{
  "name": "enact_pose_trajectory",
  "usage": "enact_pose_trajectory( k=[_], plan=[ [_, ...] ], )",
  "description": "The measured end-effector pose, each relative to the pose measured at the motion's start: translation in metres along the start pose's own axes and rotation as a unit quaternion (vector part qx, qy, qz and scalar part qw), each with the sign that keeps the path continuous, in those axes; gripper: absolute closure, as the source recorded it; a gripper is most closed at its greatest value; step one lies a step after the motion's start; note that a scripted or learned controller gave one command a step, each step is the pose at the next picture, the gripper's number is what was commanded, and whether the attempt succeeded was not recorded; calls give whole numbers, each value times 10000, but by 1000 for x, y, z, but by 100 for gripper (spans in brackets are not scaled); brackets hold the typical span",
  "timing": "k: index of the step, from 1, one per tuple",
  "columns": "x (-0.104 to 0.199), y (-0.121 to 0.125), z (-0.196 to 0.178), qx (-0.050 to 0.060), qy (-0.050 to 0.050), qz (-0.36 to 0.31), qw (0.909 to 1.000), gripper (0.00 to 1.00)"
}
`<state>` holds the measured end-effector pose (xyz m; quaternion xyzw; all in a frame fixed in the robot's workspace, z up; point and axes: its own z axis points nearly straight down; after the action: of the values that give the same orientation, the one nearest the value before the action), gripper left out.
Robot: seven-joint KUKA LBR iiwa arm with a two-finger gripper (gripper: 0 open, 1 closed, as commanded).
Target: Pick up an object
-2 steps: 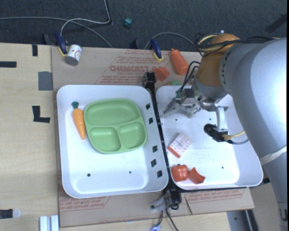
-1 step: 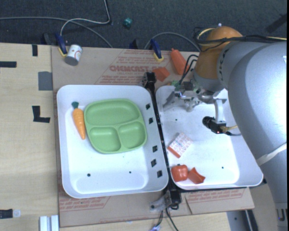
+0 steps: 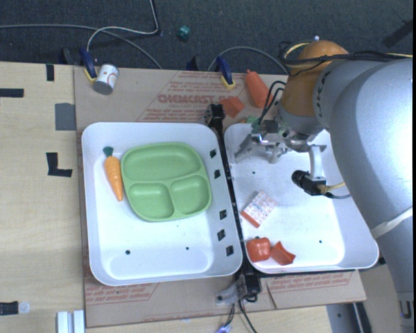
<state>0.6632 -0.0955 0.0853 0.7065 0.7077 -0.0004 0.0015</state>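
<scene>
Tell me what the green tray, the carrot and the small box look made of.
Green tray: probably moulded plastic, matte, one even colour with rounded compartments. Carrot: likely a plastic toy, smooth uniform orange with a green top. Small box: seemingly printed card or paper, flat faces with a red and white pattern; too small to be sure.

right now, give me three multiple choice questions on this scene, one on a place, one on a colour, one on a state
1. Where does the carrot lie?
A. left bin, beside the plate
B. right bin
C. on the bench

2. What colour is the divided plate?
A. blue
B. green
C. red

3. How does the small box lie?
A. between the gripper's fingers
B. loose on the right bin's floor
C. on the plate

Answers:
1 A, it sits left of the plate inside the left bin.
2 B, it is pale green.
3 B, it lies apart from the gripper, in the right bin.
</scene>
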Motion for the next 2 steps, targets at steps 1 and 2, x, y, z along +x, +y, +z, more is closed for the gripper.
enact_pose_trajectory(
  k=[1,2],
  plan=[
    [1,5,0,7,0,-1,10000,0],
    [60,-40,-100,1,18,-6,10000,0]
  ],
)
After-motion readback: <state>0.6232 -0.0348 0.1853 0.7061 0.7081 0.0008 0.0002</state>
